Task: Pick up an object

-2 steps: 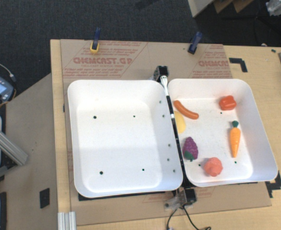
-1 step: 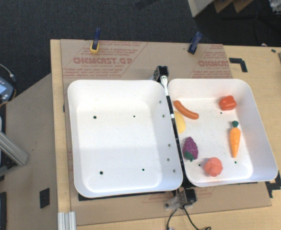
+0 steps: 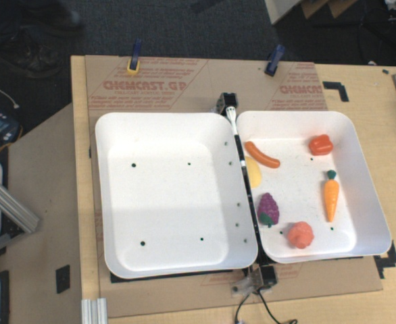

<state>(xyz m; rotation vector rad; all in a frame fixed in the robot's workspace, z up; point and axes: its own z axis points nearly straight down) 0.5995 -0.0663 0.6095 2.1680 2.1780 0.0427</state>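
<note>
The arm's colours and markings cannot be told from this view.

Red print reading "CHEMCAST G P" (image 3: 144, 85) runs across the brown protective sheet (image 3: 184, 73) on the bench, near its far edge behind the left bin (image 3: 110, 181). The same red lettering (image 3: 299, 88) repeats behind the right bin (image 3: 367, 201), too faint there to read fully.

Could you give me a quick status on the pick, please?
Six toy foods in right bin. Carrot lies apart, easiest target. Left bin beside it.
</note>
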